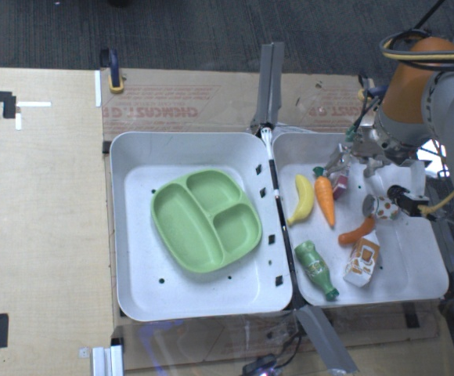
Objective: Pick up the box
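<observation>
Inspection finds the box (362, 260), a small white and orange carton, lying tilted in the right bin (423, 280) near its front edge, just beside a bent orange piece (357, 231) and near a green bottle (315, 269). By appearance it is light, thin-walled and liable to crush; a hold across its narrower sides seems best. The gripper (351, 153) sits at the bin's rear, well apart from the box; how far its fingers are parted, and whether they have hold of anything, cannot be told. A carrot (324, 200) and banana (302, 198) lie between. The left bin (133, 288) carries a green divided plate (206, 220). The counter (39, 233) is pale wood; dark carpet lies behind.
</observation>
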### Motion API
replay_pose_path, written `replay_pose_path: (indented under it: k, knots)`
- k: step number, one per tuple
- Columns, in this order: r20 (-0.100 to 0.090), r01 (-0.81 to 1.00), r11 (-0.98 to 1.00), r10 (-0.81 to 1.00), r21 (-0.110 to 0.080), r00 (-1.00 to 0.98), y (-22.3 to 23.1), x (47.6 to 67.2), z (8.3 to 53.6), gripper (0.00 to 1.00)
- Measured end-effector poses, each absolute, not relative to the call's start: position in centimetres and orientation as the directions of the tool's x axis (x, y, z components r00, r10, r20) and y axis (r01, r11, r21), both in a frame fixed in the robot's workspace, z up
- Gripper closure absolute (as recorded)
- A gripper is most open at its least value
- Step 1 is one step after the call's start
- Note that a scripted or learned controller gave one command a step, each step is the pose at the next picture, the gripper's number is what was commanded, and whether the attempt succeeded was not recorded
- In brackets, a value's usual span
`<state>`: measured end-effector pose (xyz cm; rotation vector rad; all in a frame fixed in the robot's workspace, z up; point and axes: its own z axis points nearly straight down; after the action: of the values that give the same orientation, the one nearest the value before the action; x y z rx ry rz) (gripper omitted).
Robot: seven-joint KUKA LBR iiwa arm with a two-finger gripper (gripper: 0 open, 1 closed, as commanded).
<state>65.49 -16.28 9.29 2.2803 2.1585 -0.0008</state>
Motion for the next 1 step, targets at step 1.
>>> replay_pose_path:
  k: [1]
  knots:
    - [-0.003,0.999,-0.054,0.999,0.002,0.054,-16.32,65.51,10.29,1.0]
